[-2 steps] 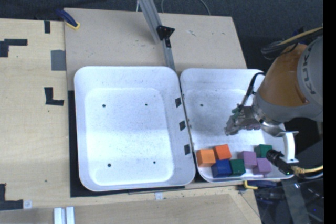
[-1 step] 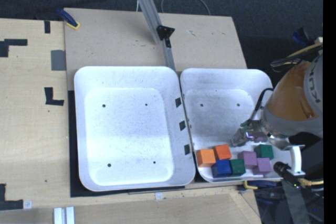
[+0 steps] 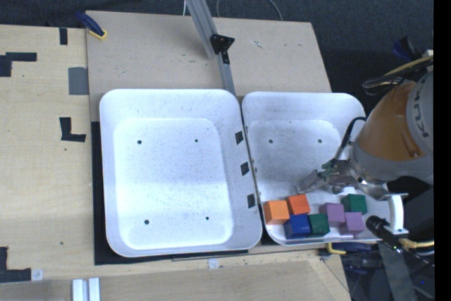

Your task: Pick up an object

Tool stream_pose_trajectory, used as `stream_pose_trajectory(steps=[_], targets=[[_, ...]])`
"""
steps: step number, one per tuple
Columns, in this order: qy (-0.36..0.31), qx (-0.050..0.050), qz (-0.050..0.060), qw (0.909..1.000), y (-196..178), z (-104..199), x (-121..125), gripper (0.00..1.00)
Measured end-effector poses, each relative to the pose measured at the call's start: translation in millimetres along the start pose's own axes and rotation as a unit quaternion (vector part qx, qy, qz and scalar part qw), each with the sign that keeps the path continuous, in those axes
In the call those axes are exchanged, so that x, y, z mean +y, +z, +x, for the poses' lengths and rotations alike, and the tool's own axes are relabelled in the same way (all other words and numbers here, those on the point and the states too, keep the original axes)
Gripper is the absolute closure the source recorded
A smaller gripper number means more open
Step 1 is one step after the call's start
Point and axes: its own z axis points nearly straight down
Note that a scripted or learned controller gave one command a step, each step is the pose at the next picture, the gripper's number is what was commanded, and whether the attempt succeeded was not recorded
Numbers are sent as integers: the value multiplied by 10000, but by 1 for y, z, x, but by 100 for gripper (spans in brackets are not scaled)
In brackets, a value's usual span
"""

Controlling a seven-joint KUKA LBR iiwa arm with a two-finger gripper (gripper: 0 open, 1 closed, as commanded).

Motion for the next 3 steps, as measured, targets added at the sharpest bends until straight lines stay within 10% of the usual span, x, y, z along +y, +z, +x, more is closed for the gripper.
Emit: stream_pose_trajectory(steps=[1,2,3], targets=[[-6,-8,-9,10000,3,-15,22,0],[-22,-3,-27,10000,-49,20,26,0],[-4,-36,-60,10000,-127,-24,73,0]])
